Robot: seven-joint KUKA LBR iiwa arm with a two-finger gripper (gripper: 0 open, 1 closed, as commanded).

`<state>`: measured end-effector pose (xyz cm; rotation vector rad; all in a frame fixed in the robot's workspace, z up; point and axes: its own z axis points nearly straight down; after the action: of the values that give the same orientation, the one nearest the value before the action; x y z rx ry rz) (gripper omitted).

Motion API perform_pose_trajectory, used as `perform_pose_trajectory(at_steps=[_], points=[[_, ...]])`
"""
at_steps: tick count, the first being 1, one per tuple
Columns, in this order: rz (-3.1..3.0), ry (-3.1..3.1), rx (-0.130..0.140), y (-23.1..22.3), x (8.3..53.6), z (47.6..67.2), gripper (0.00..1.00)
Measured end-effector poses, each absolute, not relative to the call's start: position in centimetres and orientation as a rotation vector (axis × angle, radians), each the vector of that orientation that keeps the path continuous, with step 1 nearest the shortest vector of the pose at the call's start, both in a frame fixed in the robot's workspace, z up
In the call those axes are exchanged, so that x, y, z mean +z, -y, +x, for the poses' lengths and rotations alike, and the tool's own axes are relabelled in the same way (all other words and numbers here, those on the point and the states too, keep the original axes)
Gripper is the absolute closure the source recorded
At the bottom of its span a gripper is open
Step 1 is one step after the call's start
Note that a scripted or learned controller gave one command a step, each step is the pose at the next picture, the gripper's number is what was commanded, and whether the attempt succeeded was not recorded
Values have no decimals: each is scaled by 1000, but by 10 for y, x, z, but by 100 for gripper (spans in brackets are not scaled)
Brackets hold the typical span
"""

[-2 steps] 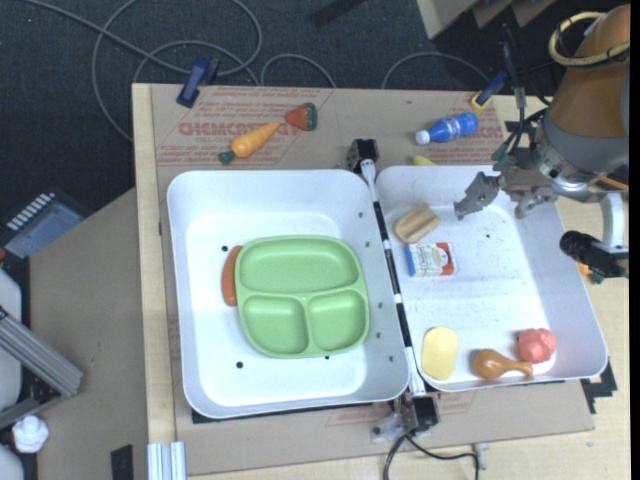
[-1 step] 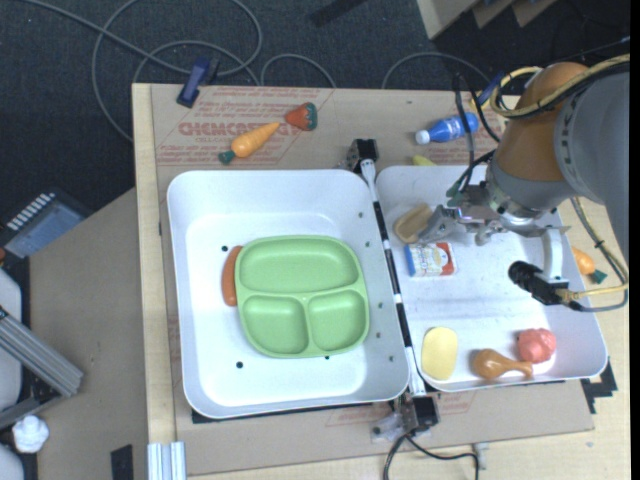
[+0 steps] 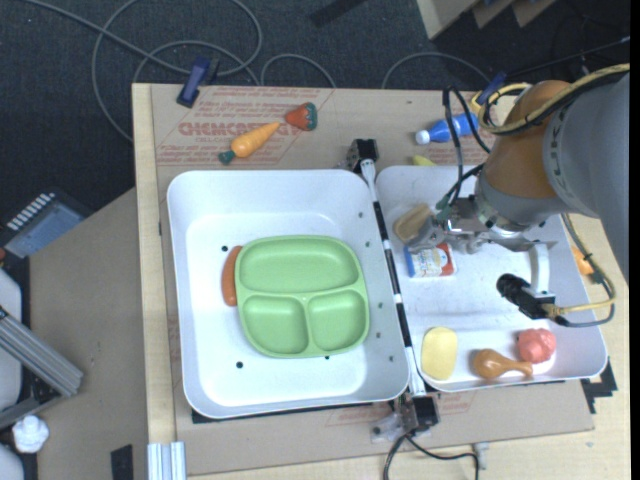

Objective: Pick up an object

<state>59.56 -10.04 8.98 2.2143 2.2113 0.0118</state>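
- Gripper [image 3: 432, 230] sits low in right bin [image 3: 585, 363], near its upper-left part; jaw state can't tell, wrist body hides them from above.
- Small red-and-white packet [image 3: 431, 262] lies just below gripper, touching or nearly so; can't tell if it's gripped.
- Tan rounded item [image 3: 410, 222] just left of gripper, by bin's left wall.
- Lower in same bin: yellow piece [image 3: 439, 353], orange-brown piece [image 3: 495, 365], pink piece [image 3: 536, 344], in a row along near edge, well apart from gripper.
- Left bin [image 3: 195, 298] holds green divided plate [image 3: 300, 294]; orange-red item [image 3: 230, 275] pokes out from under plate's left side.
- On bench [image 3: 150, 268] behind bins: toy carrot [image 3: 258, 138], blue-and-white bottle [image 3: 447, 129].
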Motion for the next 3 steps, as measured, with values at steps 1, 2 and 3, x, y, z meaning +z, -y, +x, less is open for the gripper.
perform_pose_trajectory(at_steps=[1, 2, 3], points=[[2223, -2224, -3, 124, 84, 639, 0], [2222, -2222, -1, 128, 84, 598, 0], [2220, -2221, 0, 128, 95, 598, 100]])
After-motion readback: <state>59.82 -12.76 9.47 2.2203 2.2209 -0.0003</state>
